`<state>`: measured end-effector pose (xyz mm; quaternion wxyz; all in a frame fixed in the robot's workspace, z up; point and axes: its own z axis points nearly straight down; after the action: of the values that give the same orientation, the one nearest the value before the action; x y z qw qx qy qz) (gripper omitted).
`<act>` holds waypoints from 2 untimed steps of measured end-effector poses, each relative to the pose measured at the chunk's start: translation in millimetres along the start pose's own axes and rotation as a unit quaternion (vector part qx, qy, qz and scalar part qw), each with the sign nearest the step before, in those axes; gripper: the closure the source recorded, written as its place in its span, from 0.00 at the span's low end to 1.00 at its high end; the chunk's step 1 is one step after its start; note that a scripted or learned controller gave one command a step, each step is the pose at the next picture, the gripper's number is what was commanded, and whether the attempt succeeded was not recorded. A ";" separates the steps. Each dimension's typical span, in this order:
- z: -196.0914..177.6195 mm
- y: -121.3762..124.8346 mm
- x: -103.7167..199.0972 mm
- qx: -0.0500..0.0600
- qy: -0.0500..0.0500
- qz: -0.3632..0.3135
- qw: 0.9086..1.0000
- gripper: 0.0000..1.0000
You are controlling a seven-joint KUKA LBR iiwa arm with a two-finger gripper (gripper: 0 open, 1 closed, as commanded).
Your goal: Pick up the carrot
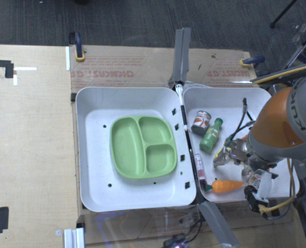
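Observation:
The orange carrot (226, 186) lies on its side near the front edge of the right bin (256, 94). My gripper (227, 156) hangs over the bin's middle, a little behind the carrot and apart from it, with the arm's orange band to its right. Metal fingers (220, 159) point left toward the green bottle, with nothing visibly between them.
A green bottle (210, 136) and a small can (201, 122) lie in the right bin's back left part. A dark pen-like stick (199, 169) rests along the bin's left wall. The left bin (91, 138) holds a green divided plate (142, 146).

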<state>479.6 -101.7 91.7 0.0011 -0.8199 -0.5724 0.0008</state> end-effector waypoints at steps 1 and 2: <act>-100.2 -23.6 57.4 -0.001 0.000 0.066 0.998 0.00; 0.0 -2.6 0.3 0.000 0.000 0.055 0.998 0.00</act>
<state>477.2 -100.5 91.7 0.0008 -0.8504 -0.5262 0.0009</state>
